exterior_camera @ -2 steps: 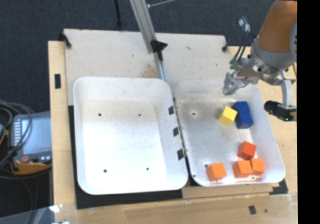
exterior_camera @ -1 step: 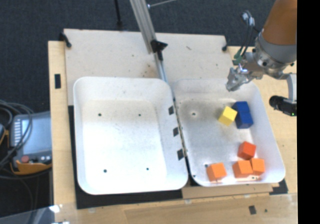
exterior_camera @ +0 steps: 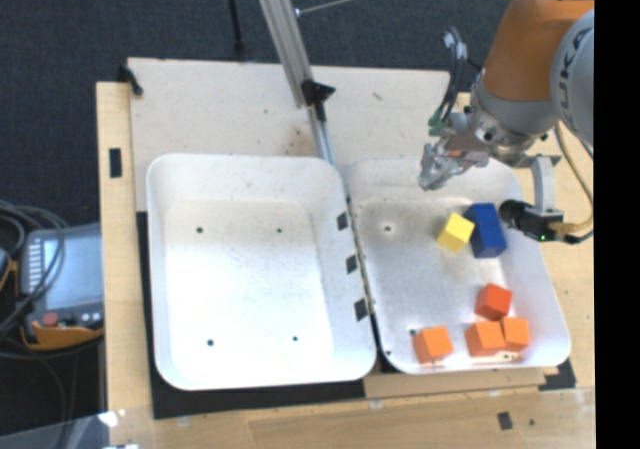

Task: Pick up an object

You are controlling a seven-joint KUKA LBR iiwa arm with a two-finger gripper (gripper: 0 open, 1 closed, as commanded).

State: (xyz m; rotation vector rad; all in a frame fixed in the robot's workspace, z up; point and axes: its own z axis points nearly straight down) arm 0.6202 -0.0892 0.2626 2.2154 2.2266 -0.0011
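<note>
The right bin [exterior_camera: 400, 267] holds several blocks. A yellow cube [exterior_camera: 455, 232] touches a blue block [exterior_camera: 487, 229] near the bin's middle right. A red-orange cube [exterior_camera: 493, 301] lies below them, and three orange cubes sit along the front: one at the left [exterior_camera: 433, 344] and two together [exterior_camera: 485, 338], [exterior_camera: 516, 332]. My gripper [exterior_camera: 437, 175] hangs over the bin's back edge, up and to the left of the yellow cube, with nothing seen between its fingers.
The left bin [exterior_camera: 165, 237] stands beside the right one. A slanted metal pole [exterior_camera: 285, 32] with a black clamp rises behind the bins' shared edge. A control pendant [exterior_camera: 60, 287] with cables lies off the bench at the left.
</note>
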